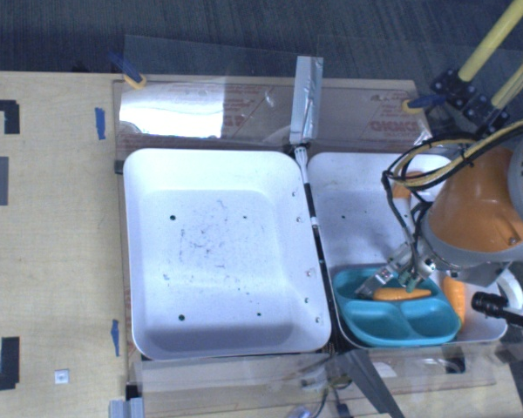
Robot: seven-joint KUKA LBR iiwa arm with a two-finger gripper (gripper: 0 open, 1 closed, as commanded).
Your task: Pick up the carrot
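You see the carrot [404,294] lying inside the blue divided tray [397,320], in its far compartment. Its long axis runs roughly left to right across the view, parallel to the tray's far rim; which end is the tip you cannot tell. The tray sits in the near part of the right white bin [353,207]. The end effector [399,277] reaches down to the tray's far rim, just above the carrot, its tips close to or touching it; you cannot tell how far apart its tips stand. A second orange object [454,296] lies just right of the tray. The left white bin [218,251] adjoins it.
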